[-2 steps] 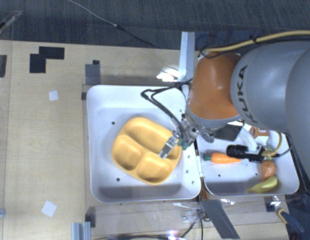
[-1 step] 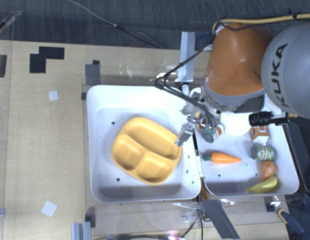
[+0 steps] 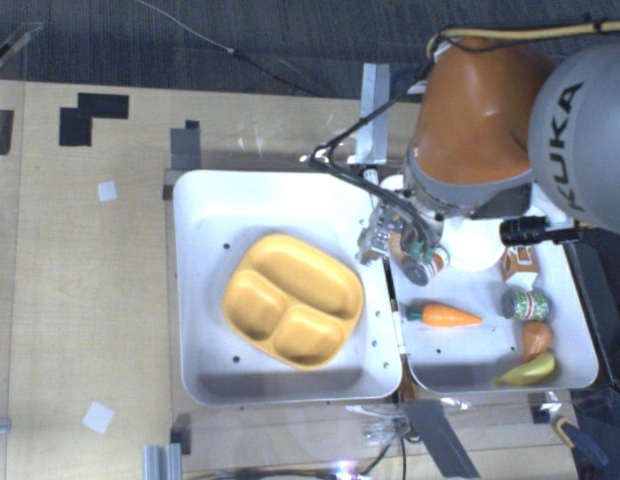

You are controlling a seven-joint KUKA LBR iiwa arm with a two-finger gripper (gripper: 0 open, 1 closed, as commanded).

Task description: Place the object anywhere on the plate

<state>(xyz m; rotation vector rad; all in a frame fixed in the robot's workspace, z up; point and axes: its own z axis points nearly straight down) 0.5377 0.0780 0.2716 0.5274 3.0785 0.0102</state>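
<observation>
A yellow plate with three sections is lying flat in the left bin, tilted askew. A small can with a reddish end is lying on its side at the right bin's upper left, beneath the tool.

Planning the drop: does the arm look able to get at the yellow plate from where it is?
Probably yes. The plate lies bare in the left bin, nothing on it or above it, and the tool hangs near the wall between the bins, just beside the plate.
</observation>
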